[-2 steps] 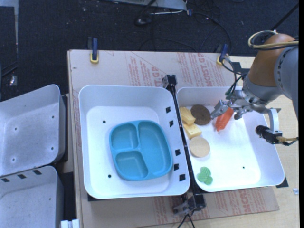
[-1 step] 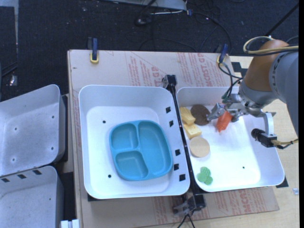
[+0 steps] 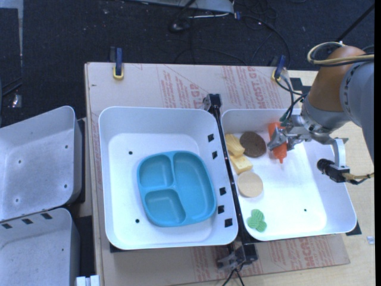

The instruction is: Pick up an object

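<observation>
My gripper (image 3: 280, 140) is low over the back of the right bin (image 3: 333, 216), reaching in from the right. An orange carrot-shaped piece (image 3: 280, 154) sticks out above and below the fingers, which are shut on its middle. Just left of it lies a dark brown disc (image 3: 253, 143). Two yellow blocks (image 3: 237, 154) lie by the bin's left wall, with a tan disc (image 3: 250, 185) in front of them. A small green piece (image 3: 257, 220) sits near the front left corner.
The left bin (image 3: 119, 219) holds a blue divided plate (image 3: 176, 187). A black divider (image 3: 221, 159) runs between the bins. White trays (image 3: 36, 154) lie off the bench at the left. The arm's cable (image 3: 333, 168) hangs over the right bin's right side.
</observation>
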Available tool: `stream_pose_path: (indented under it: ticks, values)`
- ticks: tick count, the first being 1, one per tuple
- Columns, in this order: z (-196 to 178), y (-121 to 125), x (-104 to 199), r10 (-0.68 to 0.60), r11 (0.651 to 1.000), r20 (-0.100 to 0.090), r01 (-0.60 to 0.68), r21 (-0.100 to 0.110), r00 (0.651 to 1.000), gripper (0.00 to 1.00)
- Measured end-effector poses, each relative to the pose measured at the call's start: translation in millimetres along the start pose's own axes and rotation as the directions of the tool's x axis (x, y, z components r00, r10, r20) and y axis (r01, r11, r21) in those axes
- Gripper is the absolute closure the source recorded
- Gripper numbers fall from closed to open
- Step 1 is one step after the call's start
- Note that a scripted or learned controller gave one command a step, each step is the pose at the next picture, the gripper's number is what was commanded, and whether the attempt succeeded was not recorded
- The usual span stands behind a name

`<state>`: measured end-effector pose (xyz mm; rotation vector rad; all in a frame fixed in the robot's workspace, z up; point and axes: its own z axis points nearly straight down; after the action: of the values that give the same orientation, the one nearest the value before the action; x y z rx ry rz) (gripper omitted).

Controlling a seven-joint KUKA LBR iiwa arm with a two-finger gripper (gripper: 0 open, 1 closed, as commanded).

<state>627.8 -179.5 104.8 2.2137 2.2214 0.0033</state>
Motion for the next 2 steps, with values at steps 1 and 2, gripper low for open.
stream_pose_path:
  ticks: [1,2]
  values:
    - [-54.4,-8.7,0.4,0.004,1.0,-0.001,-0.004,0.0,1.0,1.0]
    - [-97.4,-6.8,-1.8,0.002,1.0,0.0,-0.002,0.0,1.0,1.0]
